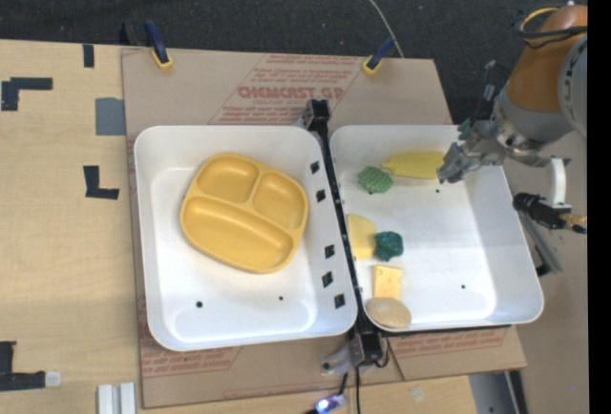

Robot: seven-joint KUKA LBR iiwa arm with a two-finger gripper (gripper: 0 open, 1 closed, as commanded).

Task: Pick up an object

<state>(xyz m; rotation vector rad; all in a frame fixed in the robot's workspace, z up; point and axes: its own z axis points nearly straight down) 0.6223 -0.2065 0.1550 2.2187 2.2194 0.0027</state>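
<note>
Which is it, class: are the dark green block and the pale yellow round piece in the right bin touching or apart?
Touching. In the camera view the dark green block overlaps the right edge of the pale yellow round piece, with no white bin floor between them.

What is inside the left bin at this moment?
The left bin holds one thing: a yellow divided tray lying flat, compartments up, with nothing in them. Whatever lies under the tray is covered and cannot be seen.
</note>
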